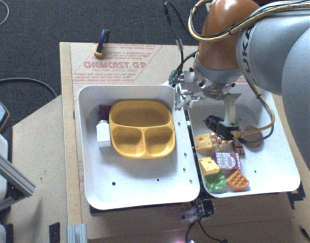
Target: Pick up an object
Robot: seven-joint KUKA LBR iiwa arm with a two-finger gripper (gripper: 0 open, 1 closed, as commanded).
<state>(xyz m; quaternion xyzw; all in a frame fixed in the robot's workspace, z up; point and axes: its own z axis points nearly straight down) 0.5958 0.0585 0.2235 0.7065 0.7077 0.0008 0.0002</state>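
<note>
A: Where does the gripper (182,99) sit?

B: Low at the back, right over the shared wall (188,135) between the left bin (94,178) and the right bin (276,153). The wrist covers it from above, so whether it is open or closed cannot be told. Nothing can be seen in its hold.

A: And what is there to pick?

B: Nothing is singled out. The likeliest pieces crowd the left part of the right bin. There is an upper cheese wedge (204,142), and a lower cheese wedge (209,165) just beside a pink packet (227,161). At the front a green piece (216,183) touches an orange waffle (237,180), and a brown disc (253,135) lies further right. The left bin holds a yellow divided plate (142,128) with a white bottle (103,134) against its left edge and a dark purple item (104,110) behind the bottle.

A: What could spoil the attempt?

B: Position first. A descent from here would probably land on the wall or the plate's rim rather than on anything graspable. The plate looks too wide and flat for this gripper, so closing on it would likely slip off.

A: And in the right bin?

B: Crowding. The pieces touch or nearly touch, so the gripper may wedge between two, nudge one aside, or lift one by a corner and drop it. The upper cheese wedge also lies close to the wall, leaving little room on that side.
</note>
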